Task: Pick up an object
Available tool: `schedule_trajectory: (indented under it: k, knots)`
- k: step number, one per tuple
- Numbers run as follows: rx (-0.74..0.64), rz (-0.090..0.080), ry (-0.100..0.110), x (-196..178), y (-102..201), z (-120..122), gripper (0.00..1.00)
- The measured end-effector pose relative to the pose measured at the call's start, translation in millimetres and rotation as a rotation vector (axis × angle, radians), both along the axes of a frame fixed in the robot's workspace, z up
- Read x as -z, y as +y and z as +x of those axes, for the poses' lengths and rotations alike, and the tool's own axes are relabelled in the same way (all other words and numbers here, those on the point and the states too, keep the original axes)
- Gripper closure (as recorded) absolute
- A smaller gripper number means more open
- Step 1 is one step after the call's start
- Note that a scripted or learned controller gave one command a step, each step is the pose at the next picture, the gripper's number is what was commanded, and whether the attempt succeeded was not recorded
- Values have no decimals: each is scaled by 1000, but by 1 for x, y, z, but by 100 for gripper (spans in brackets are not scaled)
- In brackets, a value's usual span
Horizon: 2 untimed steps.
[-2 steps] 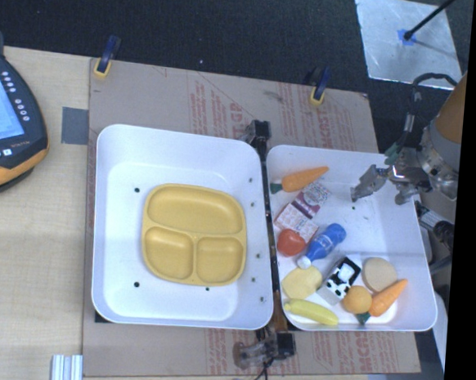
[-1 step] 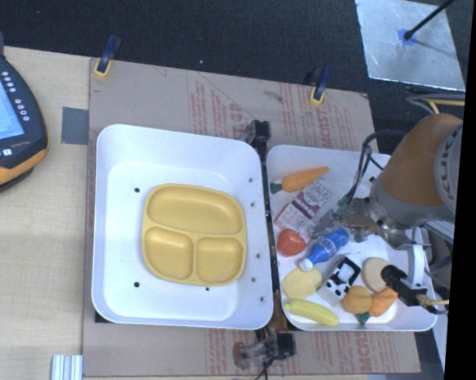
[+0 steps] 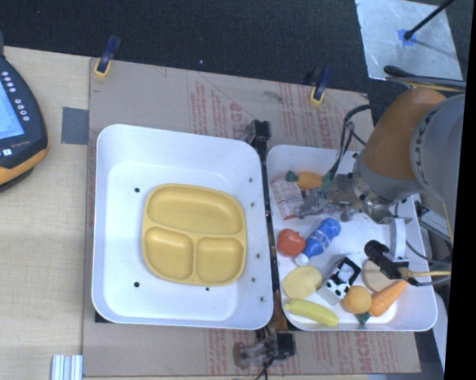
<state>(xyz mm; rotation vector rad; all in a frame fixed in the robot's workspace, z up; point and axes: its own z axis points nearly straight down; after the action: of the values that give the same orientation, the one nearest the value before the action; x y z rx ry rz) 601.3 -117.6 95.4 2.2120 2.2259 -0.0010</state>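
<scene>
Two white bins sit side by side on the bench: the left bin holds a yellow divided plate, and the right bin holds a scatter of small things. The arm reaches in from the right, with its gripper low over the upper part of the right bin, close to a small packet and an orange piece; whether it is spread or closed cannot be told, and nothing shows between its tips. Just below the gripper lies a blue bottle, with a red tomato touching its lower left end. Nearer the front are a pale potato, a banana, a black-and-white block, an orange fruit and a carrot. A tablet-like controller rests on the bench, well apart at far left.
</scene>
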Motion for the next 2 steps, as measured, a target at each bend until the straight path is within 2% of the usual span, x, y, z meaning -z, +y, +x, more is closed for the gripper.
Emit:
schedule_trajectory:
  k: [1,2]
  knots:
    - [3,4,5,3,15,55,0]
    - [3,3,7,4,-6,17,0]
